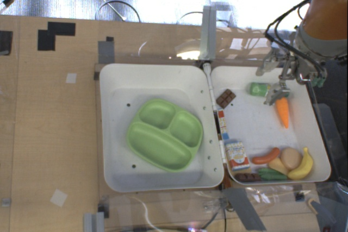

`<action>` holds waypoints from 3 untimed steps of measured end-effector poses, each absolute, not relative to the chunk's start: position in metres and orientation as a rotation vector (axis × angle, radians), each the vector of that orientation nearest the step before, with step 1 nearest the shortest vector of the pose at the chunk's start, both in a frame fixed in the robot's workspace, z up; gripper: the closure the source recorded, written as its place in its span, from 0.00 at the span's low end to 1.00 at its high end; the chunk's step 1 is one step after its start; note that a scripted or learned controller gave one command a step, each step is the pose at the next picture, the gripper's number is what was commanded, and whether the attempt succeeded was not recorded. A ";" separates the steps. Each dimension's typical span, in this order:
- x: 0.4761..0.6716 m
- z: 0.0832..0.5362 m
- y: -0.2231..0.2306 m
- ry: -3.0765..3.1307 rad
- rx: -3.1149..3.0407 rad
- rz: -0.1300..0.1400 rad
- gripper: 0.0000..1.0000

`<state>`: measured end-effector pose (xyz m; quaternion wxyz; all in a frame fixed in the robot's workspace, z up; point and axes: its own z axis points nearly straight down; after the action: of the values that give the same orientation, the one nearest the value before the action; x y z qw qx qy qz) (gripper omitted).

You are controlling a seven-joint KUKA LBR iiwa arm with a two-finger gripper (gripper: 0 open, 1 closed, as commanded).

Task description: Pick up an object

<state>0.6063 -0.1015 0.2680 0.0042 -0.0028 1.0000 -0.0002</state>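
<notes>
The gripper (pixel 278 92) hangs low over the back of the right bin (pixel 318 133), its dark fingers pointing down at the leafy end of the toy carrot (pixel 283 111). Whether the fingers are spread or closed I cannot tell (they merge with the carrot's green top from this angle), and nothing shows them pinching anything.

The carrot lies directly beneath the gripper and runs away from it toward the front of the bin, orange tip pointing forward. Just to the gripper's side, toward the divider, sits a small green block (pixel 259 89), close enough to be nudged. Further that way lies a chocolate piece (pixel 225 98). Well in front of the gripper, at the bin's near edge, cluster a juice carton (pixel 236 155), a sausage (pixel 265 157), a banana (pixel 303 165) and other toy foods. The green divided plate (pixel 165 133) rests in the left bin (pixel 114 117), far across from the gripper.

The carrot looks like a light, stiff plastic toy with a smooth, tapered body, so it would likely slip if pinched near the thin tip. The thick end just below the green top seems the best place to take hold, fingers closing across its width.
</notes>
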 end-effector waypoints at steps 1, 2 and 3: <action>0.658 0.098 -0.160 3.128 0.068 -0.002 0.00; 0.659 0.089 -0.205 3.128 -0.077 -0.005 0.00; 0.655 0.088 -0.187 3.131 -0.046 -0.001 0.00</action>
<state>0.6548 -0.1866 0.0878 0.0053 -0.0146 0.9999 -0.0002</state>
